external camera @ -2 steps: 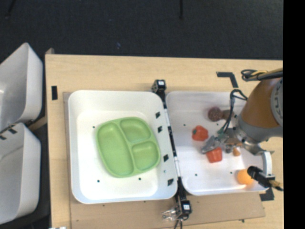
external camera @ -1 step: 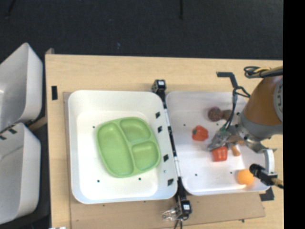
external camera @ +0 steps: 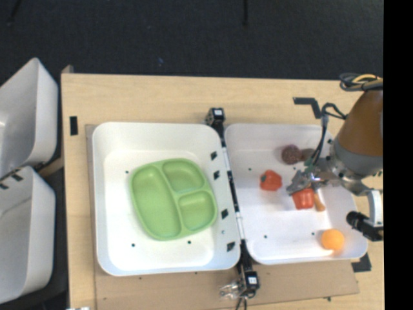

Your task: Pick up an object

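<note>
My pincer (external camera: 303,187) is hanging in the right bin (external camera: 258,237), touching a red object (external camera: 303,199); I cannot tell its state. Open floor is lying leftward, toward a red pepper (external camera: 271,181).

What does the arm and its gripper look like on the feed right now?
The arm has a broad orange-brown band above a grey wrist section. Black cables loop beside it, with a yellowish one near the top. The gripper is a small grey metallic assembly with dark fittings.
</note>
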`<action>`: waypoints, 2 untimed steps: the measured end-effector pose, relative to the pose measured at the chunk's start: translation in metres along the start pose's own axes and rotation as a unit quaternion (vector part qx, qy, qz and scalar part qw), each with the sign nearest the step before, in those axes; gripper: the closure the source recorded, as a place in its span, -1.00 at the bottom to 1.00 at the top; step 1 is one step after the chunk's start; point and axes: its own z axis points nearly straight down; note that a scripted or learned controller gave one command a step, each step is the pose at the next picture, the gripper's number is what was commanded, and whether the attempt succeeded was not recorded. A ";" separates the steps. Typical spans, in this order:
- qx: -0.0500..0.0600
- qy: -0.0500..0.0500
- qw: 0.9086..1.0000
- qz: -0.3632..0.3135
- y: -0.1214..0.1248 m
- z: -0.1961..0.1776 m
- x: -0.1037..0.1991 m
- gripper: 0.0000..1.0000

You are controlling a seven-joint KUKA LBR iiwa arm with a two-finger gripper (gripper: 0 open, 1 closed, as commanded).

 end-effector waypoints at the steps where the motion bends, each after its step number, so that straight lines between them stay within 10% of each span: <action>1: 0.000 0.000 1.000 0.000 0.001 -0.047 -0.001 1.00; 2: 0.000 0.001 1.000 -0.002 0.010 -0.062 0.050 1.00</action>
